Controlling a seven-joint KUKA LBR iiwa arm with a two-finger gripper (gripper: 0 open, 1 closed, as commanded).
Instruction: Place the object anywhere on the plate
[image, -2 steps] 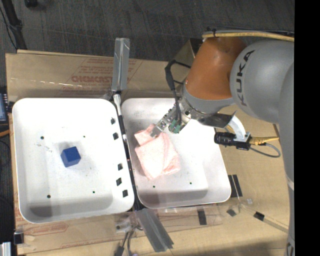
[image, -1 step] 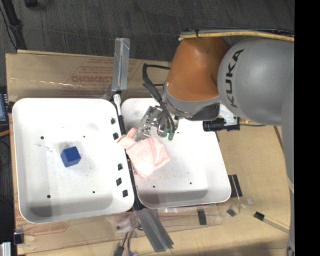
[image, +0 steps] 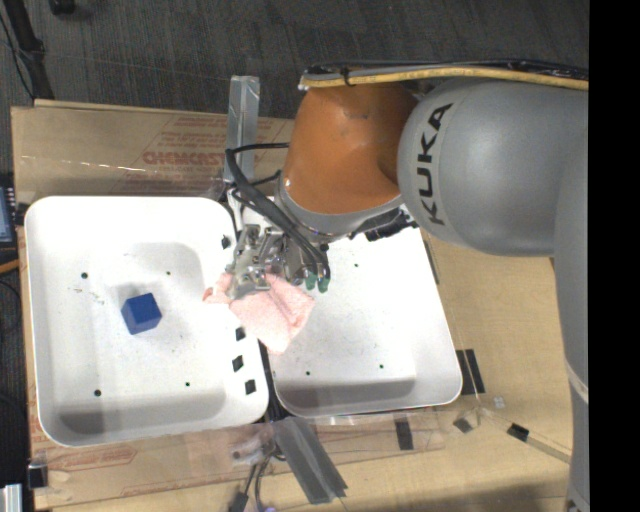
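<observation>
Pink cloth (image: 272, 312) lies across the bins' shared edge w/ gripper (image: 262, 268) touching it; jaw state unclear.

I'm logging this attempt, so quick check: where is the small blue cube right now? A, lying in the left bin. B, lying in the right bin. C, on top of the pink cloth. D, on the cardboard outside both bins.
A: the blue cube sits on the floor of the left bin, apart from the pink cloth that lies under the end effector at the bins' shared edge.
</observation>
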